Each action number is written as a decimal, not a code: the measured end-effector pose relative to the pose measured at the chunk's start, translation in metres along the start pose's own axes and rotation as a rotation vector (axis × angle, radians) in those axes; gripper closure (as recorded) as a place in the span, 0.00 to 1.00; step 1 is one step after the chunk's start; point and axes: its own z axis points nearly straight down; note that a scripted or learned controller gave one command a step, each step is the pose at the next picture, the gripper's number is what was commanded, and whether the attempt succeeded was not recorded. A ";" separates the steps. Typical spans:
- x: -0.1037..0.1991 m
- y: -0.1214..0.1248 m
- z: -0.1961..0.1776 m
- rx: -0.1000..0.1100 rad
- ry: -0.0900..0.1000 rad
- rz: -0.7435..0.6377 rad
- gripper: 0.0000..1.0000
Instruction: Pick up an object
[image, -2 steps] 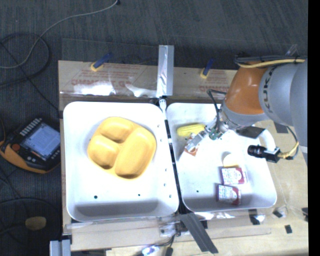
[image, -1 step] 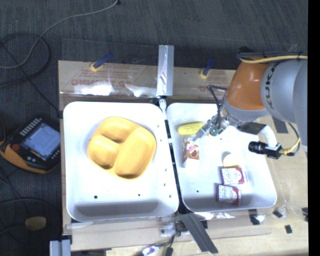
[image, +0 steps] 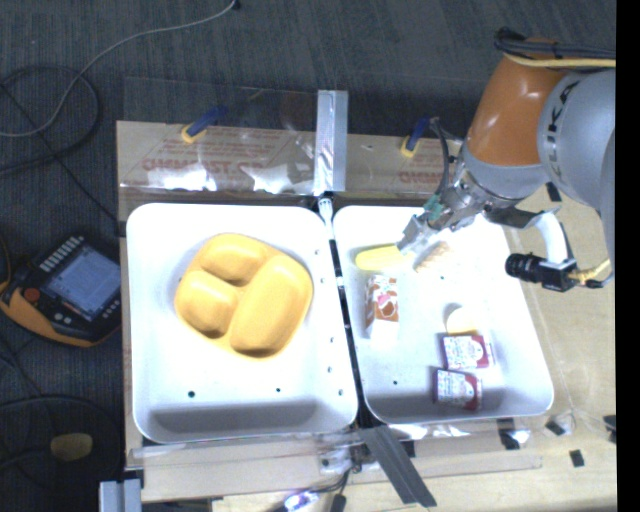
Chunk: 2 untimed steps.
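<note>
The grey two-finger hand (image: 420, 238) hovers upper-centre in the right shallow white bin (image: 520, 395), beside a pale yellow flat piece (image: 376, 259) (possibly touching; grip unreadable).

A single fixed camera sits above the surface (image: 580, 330) and looks down at a slant, so the far edge lies toward the top of the frame and the near edge toward the bottom. It stands far enough back to take in both white bins whole: the right bin (image: 520, 385), beneath the hand (image: 420, 238), and the left bin (image: 160, 400), well to the side of the hand away from the arm. The arm (image: 530, 110) enters from the frame's right. Dark floor with cables and a handheld pendant (image: 70, 290) shows beyond the left bin, farthest from the hand.
</note>
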 end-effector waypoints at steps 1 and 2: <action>-0.021 -0.027 0.097 -0.020 -0.010 -0.001 1.00; -0.022 0.043 0.002 0.001 -0.002 0.080 1.00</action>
